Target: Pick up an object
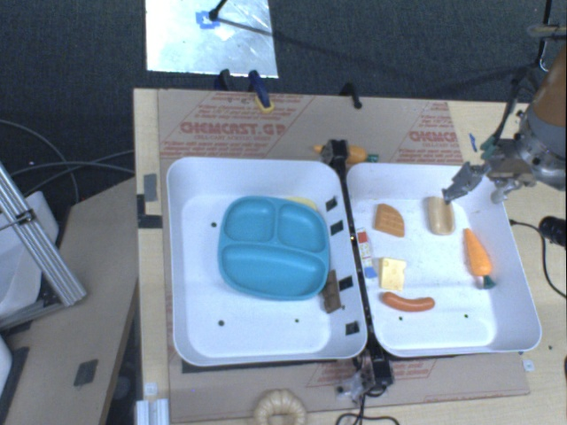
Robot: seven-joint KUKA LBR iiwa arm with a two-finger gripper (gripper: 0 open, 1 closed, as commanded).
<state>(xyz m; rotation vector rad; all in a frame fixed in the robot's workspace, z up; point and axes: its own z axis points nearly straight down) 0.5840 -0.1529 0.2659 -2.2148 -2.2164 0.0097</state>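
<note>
Pincer (pixel 479 184) is seen spread apart above right bin (pixel 523 326), nothing held, one fingertip near bread roll (pixel 439 216)

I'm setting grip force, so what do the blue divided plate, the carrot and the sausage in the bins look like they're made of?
The blue three-compartment plate looks like moulded plastic: uniform colour, soft sheen, rounded ridges. The orange carrot with a green tip and the reddish-orange sausage look like toy food, probably plastic or rubber, given their flat, even colour and smooth surfaces. Hard or soft cannot be told.
</note>
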